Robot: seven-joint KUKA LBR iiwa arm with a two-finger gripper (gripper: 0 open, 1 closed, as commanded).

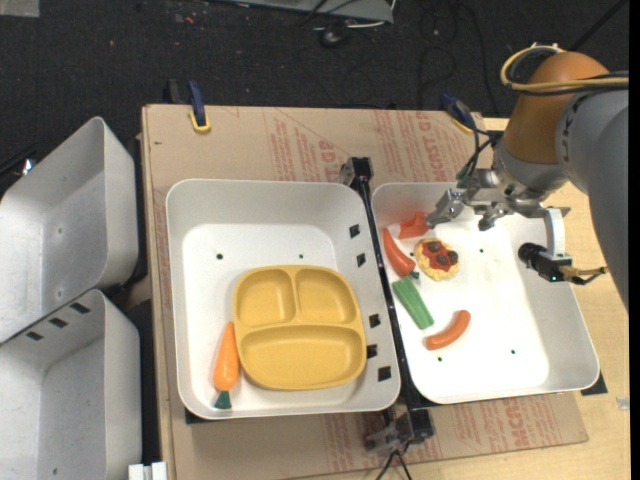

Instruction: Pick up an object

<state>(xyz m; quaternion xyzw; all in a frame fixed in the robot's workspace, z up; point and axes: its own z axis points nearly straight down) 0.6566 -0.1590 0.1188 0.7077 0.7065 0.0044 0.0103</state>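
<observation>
Off the bench at far left I count two pale grey plastic tubs [62, 218], one above the other in my feed, both standing apart from the board.

On the bench I have two shallow white bins side by side. The left white bin [262, 208] holds two things: one yellow plastic tray with three compartments [299, 326], lying flat near the bin's middle, and one orange toy carrot with a green tip [226, 359], lying just beside the tray's left edge with its tip pointing toward the bin's near corner.

The right white bin [520, 358] holds five small toys, all gathered in its left half. One curved red toy pepper [397, 253] lies along the left wall. One small orange-red wedge [414, 225] sits just above it, toward the far wall. One round toy pizza with dark and red toppings [438, 259] rests just to the right of the pepper. One green oblong block [412, 303] lies below the pepper, close to the left wall. One orange-red toy sausage [447, 330] lies a little to the right of the block, apart from it.

The one grey arm with its orange band [556, 88] reaches in from the right, and its metal two-finger gripper [465, 213] hangs over the far part of the right bin, just above and to the right of the pizza. Its fingers look spread apart, with nothing between them.
</observation>
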